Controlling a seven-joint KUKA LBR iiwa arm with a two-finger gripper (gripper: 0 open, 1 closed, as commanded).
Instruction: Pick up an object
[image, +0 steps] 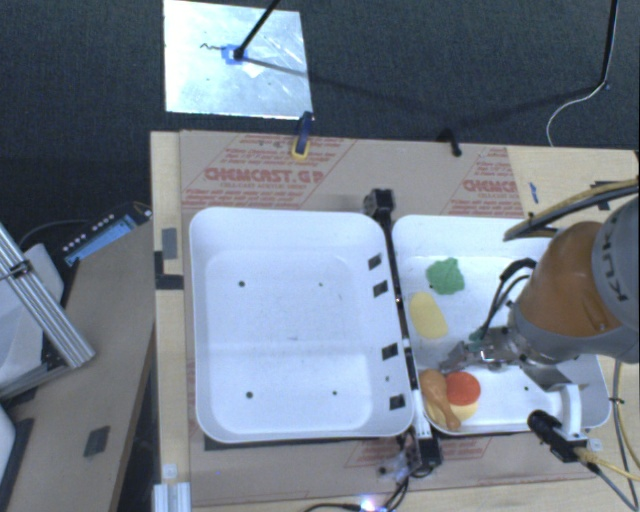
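Note:
In the right bin (500, 425) lie a green lumpy object (445, 275), a yellow oval object (428, 315), a red round object (462, 388) and a tan bread-like object (438, 402). The red one rests against the tan one in the bin's front left corner. My gripper (462, 353) hangs low over the bin, just above the red object and just below the yellow one. I cannot see anything held in it. The orange-banded wrist (560, 295) covers the bin's right half.
The left bin (215, 400) sits beside the right one, parted by a black clip strip (392, 310). A black fitting (555, 432) juts over the right bin's front right corner. Cables trail at the right edge.

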